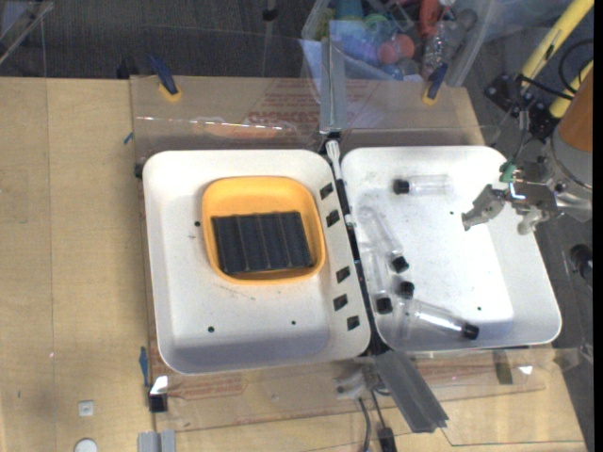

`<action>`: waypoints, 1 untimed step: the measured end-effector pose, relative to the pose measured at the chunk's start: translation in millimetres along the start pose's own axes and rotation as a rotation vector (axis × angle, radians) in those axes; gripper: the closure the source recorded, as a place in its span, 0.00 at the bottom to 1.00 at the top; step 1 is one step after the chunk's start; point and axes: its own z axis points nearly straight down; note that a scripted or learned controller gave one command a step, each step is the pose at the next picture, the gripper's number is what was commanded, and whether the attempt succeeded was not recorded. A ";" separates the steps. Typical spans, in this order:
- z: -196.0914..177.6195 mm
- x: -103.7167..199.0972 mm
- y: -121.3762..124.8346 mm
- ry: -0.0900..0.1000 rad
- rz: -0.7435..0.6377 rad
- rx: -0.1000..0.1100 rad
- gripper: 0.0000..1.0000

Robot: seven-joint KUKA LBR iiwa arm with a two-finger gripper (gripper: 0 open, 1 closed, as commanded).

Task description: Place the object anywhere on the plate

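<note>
At frame right I see my gripper (pixel 492 209) spread open and holding nothing over the right bin (pixel 528 295), clear tubes (pixel 421 186) lying below, yellow plate (pixel 262 194) in the left bin carrying just a black block (pixel 262 241); nothing picked.

Two white bins (pixel 179 252) of smooth, slightly glossy plastic sit on a matt, pale wood-look bench (pixel 57 252). In the left bin, an orange plate (pixel 215 201) with a soft plastic sheen carries a dark, matt ribbed block (pixel 262 242). In the right bin lie clear, shiny plastic tubes (pixel 421 185) with matt black caps. At the right edge of the frame, the gripper (pixel 509 205) shows bare, dull grey metal. A clear plastic tub (pixel 471 26) of coloured plastic items stands at the upper right; transparent glossy sheeting (pixel 236 111) lies behind the bins.
</note>
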 end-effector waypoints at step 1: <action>57.5 -11.9 49.2 -0.001 -0.107 -0.002 0.00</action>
